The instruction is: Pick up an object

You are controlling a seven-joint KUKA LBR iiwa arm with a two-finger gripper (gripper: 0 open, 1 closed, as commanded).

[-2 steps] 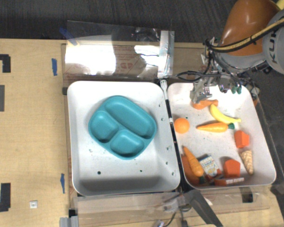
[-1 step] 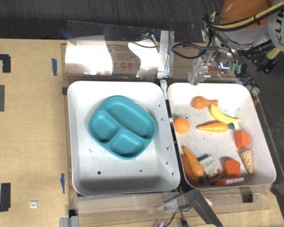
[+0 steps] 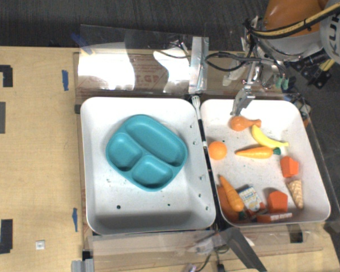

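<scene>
Two bins sit side by side; the left bin (image 3: 96, 208) bears a teal tray (image 3: 146, 151). The gripper (image 3: 239, 107) hangs over the right bin's (image 3: 314, 194) far edge, just above a drumstick (image 3: 242, 123). Whether its jaws are released or clenched I cannot tell. The drumstick lies near the far wall, long axis left-right, bone end pointing right toward a banana (image 3: 265, 138).
</scene>
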